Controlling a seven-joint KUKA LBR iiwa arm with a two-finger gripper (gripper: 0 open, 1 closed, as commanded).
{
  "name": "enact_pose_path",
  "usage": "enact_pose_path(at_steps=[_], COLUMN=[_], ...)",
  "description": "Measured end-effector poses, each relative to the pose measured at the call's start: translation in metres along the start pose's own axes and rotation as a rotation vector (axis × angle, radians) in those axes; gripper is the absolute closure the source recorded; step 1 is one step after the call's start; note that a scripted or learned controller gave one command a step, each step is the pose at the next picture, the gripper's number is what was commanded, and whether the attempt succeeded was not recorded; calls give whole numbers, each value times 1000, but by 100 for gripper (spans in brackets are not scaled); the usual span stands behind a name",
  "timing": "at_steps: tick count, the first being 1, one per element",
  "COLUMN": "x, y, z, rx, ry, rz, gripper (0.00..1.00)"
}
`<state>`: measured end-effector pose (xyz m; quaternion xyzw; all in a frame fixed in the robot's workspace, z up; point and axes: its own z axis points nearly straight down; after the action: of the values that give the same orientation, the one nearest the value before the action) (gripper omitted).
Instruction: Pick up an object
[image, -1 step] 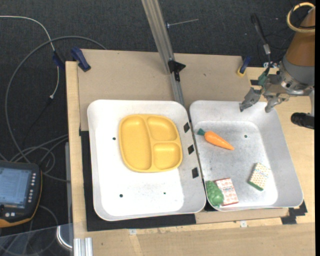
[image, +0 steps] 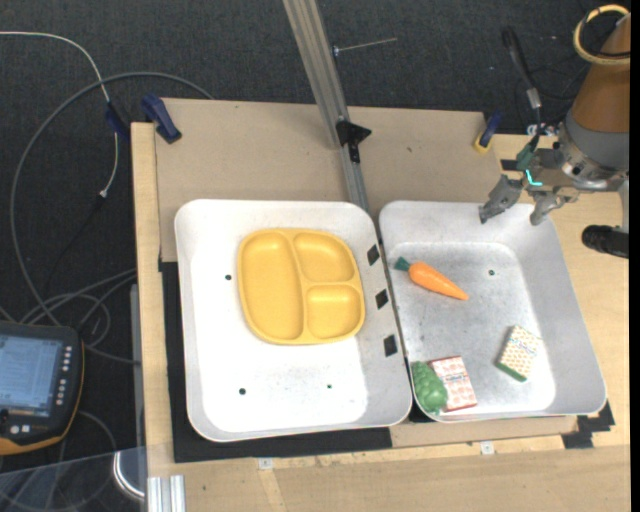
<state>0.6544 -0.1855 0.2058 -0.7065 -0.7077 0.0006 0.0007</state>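
Observation:
In the right bin (image: 560, 330) an orange toy carrot (image: 436, 280) with a green top lies near the upper left. A small patterned block (image: 519, 352) rests at the right side. A red-and-white packet (image: 452, 383) lies at the front beside a green leafy toy (image: 429, 387). My gripper (image: 521, 203) hangs over the bin's far right corner, fingers spread open with nothing between them, well away from the carrot.
The left bin (image: 200, 300) holds a yellow divided plate (image: 300, 284). A metal pole (image: 325, 75) slants down to the gap between the bins. Blue clamps (image: 162, 120) sit at the bench's back corners. A tablet (image: 35, 375) lies on the floor at left.

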Motion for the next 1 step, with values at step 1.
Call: enact_pose_path(at_steps=[1], x=[-7], y=[-6], z=[58], rx=[6], ry=[1], rz=[2], gripper=[0])
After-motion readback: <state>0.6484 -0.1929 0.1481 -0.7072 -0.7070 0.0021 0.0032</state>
